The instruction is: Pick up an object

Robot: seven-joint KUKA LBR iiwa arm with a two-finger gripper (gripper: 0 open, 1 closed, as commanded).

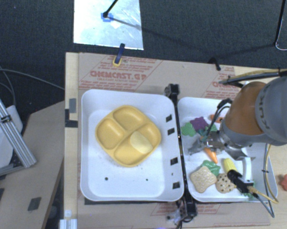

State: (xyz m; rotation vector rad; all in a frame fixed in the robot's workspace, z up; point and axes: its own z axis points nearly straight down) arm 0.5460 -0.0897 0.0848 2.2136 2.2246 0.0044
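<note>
Camera view has my gripper (202,146) low in the right white bin (259,195), its tips beside a small orange carrot-shaped toy (210,155); whether it grips anything I cannot tell. A purple toy (198,123) and a tan cracker-shaped piece (203,178) lie nearby. The left white bin (95,180) holds a yellow sectioned plastic plate (128,135).

Red lettering reading "CHEMCAST GP" runs across the brown board (136,71) beneath the two bins, just beyond the left bin (93,133). More red print of the same kind lies on the board beyond the right bin (191,106), cut off by the arm and not readable there.
</note>
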